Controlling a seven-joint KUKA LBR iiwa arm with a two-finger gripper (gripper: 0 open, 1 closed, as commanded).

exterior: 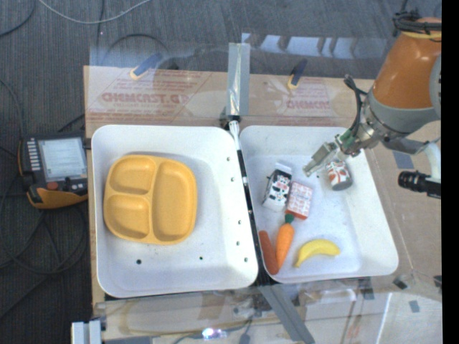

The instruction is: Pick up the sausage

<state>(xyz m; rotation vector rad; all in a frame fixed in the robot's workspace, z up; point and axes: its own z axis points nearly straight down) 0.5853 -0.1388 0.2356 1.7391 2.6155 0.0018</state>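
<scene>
The sausage (267, 252) is a short reddish-brown piece lying at the front left of the right bin (373, 221), against the bin's left wall and right beside an orange carrot (285, 243). My gripper (319, 160) hangs over the back of the same bin, well behind and to the right of the sausage, with nothing visibly held in it. A small red-and-white can (338, 176) lies just right of the gripper.
A white-and-black carton (277, 187) and a red box (300, 200) sit mid-bin between the gripper and the sausage. A yellow banana (317, 251) lies front right of the carrot. The left bin (115, 264) holds a yellow divided plate (150, 198).
</scene>
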